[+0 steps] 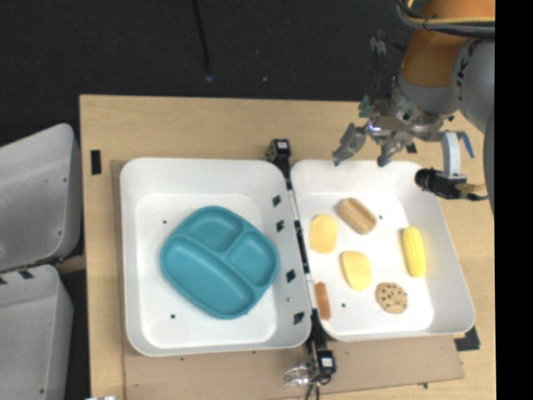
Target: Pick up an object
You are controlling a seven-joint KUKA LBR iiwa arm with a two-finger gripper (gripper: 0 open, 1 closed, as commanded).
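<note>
i count two white bins (pixel 133 223) on my surface, one teal divided plate (pixel 218 261), and six food pieces: one bread roll (pixel 357 215), two yellow lumps (pixel 323 233), one corn cob (pixel 414 251), one cookie (pixel 391 297), one sausage (pixel 322 300).

Wooden bench (pixel 100 248) (dark floor (pixel 208 32) behind)

gripper (pixel 364 155) spread, over right bin (pixel 450 248) rim | toy foods inside — teal tray (pixel 218 261) left
</note>
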